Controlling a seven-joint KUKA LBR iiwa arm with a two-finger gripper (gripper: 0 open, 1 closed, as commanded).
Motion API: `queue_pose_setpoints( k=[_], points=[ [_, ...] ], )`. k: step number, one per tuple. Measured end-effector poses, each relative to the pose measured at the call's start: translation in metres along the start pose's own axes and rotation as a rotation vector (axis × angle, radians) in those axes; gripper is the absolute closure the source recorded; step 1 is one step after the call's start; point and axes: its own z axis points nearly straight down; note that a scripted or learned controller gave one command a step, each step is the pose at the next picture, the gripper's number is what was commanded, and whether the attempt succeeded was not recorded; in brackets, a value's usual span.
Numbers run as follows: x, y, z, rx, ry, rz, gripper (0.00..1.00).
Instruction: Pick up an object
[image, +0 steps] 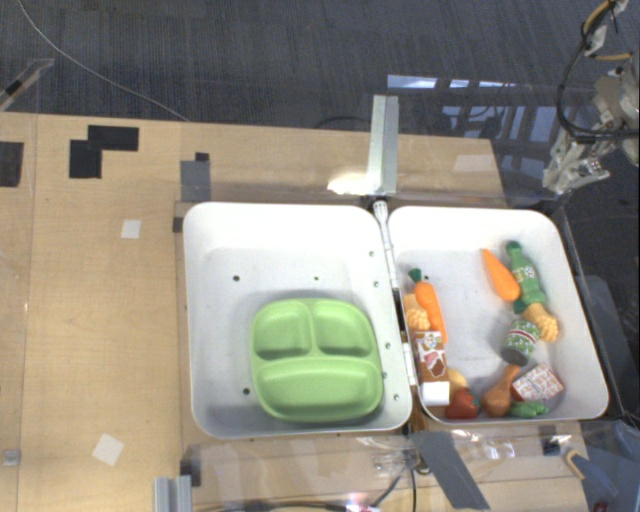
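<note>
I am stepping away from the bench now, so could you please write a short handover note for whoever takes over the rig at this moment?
Pincer: at the upper right, outside the bins; what it holds, if anything, cannot be made out.
Left white bin: holds a green plastic compartment tray.
Right white bin: toy foods lie along its left wall and near edge, including two orange carrots and a green bottle.
Done: nothing visibly picked up.
Left: reach into a bin, grasp one object, lift it.

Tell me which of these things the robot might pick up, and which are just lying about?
For the job:
two carrots
green bottle
small cartons
right bin

Lying about:
green plate
left bin
black tape marks on the bench
</note>
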Motion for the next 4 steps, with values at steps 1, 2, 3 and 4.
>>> queue_pose_setpoints(
  k=[1,2,3,4],
  points=[
    [-0.003,0.000,-0.015,0.006,-0.012,0.000,1.00],
    [0.009,0.000,0.014,-0.024,0.036,-0.248,1.00],
    [0.009,0.001,0.025,-0.028,0.033,-0.436,1.00],
    [0.009,0.001,0.022,-0.031,0.030,-0.626,1.00]
  ],
)
